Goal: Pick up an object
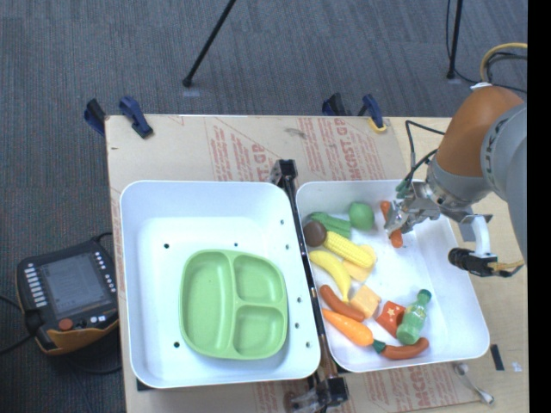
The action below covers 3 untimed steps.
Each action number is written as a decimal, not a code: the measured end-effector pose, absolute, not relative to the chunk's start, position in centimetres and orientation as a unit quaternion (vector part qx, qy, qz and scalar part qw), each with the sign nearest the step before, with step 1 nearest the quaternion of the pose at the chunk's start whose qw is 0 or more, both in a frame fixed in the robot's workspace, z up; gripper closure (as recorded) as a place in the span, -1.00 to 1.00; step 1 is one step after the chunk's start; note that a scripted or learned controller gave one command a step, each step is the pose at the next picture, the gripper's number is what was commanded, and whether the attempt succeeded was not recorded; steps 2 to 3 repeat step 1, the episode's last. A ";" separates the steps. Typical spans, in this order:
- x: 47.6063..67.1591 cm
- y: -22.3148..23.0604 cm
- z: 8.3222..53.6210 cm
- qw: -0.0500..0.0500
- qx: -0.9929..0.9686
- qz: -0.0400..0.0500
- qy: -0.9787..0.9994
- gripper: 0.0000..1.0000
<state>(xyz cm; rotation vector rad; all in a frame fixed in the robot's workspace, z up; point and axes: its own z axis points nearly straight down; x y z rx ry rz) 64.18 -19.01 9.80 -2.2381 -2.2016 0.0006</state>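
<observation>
A small orange-red piece is sitting in the right bin, toward 12 o'clock from the bin's middle, and it is showing just under the tip of the gripper. Whether the gripper is apart, together or clamped on this piece cannot be told from above, since the wrist is covering the spot. The arm is reaching in from 3 o'clock, its orange band sitting above the bin's far right corner.

At 9 o'clock from the piece a green ball is resting near it but apart. Further toward 8 o'clock a corn cob is lying beside a banana, and a brown round thing is sitting against the bin's left wall. Toward 6 o'clock a green bottle is leaning next to a red box, with a carrot lying at 7 o'clock.

The left bin is holding a green divided plate, lying flat at its middle. A control pendant is sitting on the floor at 9 o'clock from the bench
</observation>
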 end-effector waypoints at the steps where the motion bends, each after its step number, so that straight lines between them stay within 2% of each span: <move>1: 61.3 -13.8 20.3 0.000 -0.730 -0.001 -0.683 1.00; 3: 61.3 -13.8 20.3 0.000 -0.730 -0.001 -0.683 1.00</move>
